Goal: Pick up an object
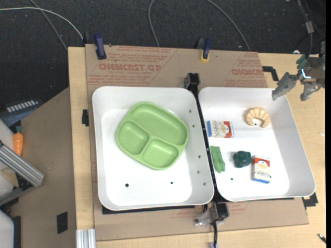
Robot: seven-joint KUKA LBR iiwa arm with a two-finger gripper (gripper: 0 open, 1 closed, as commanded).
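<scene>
Grey gripper (296, 89) — splayed, bare; above right bin (305, 161) corner.

The brown board (170, 66) under the bins reads "CHEMCAST GP" in red print.

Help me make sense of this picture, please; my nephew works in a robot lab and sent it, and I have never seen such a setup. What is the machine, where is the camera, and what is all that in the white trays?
The camera is fixed above a bench and looks down at a slant. The machine is a single robot arm reaching in from the right; its gripper, the two-fingered part that grasps, sits at the upper right corner of the right bin, open and holding nothing.

Two shallow white bins lie side by side. The left bin holds a green divided plate. The right bin holds five small items: a toy croissant, a small white carton, a light green piece, a dark green lump, and a second small carton.

The job is to pick up one object; none is lifted yet.
</scene>
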